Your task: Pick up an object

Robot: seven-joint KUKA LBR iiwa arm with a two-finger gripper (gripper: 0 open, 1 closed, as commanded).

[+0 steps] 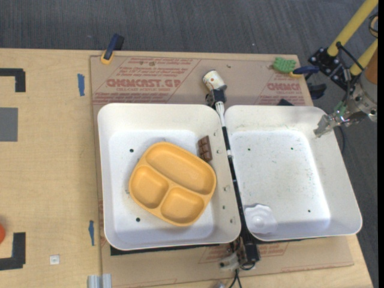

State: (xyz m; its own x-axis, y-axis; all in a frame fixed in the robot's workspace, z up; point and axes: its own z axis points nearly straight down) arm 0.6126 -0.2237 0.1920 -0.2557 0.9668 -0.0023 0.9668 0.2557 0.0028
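I see the arm cut off by the right edge. The gripper over the right bin's far right corner is too small to read.

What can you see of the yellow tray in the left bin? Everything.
The yellow tray looks like matte plastic: rounded, with three compartments, one long and two smaller. It lies flat, right side up, turned at an angle, on the floor of the left bin, toward the near side. Its compartments hold nothing. A small brown block sits by its far right edge; contact is unclear.

A wooden bench bears a printed cardboard sheet, with two white bins side by side on it.
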